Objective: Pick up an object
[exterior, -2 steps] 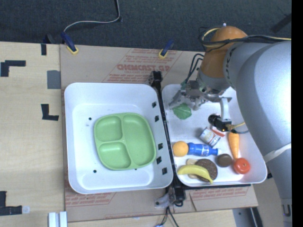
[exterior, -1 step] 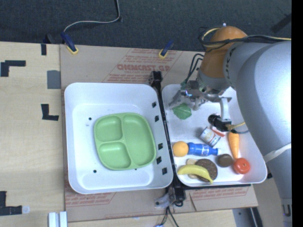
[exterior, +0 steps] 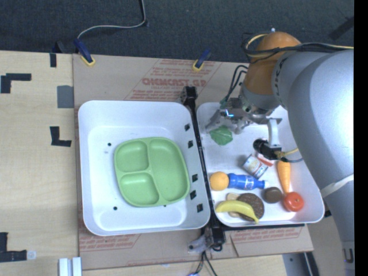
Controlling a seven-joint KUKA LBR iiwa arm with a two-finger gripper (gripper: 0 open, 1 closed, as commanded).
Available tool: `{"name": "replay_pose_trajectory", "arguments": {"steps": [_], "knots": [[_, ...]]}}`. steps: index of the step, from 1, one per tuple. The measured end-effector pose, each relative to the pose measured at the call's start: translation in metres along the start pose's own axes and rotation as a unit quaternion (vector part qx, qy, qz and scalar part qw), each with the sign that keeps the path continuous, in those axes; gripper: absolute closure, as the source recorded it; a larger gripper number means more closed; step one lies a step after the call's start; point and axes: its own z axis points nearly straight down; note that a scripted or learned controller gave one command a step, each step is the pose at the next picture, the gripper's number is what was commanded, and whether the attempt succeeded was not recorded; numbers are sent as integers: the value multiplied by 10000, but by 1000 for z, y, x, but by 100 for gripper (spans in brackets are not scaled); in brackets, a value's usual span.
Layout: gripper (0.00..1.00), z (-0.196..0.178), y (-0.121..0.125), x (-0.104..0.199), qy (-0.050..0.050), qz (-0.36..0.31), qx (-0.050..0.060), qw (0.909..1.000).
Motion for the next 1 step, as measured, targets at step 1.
{"name": "replay_pose_trajectory", "arguments": {"steps": [1], "knots": [[0,0,0,2,-2,5,2,10000]]}}
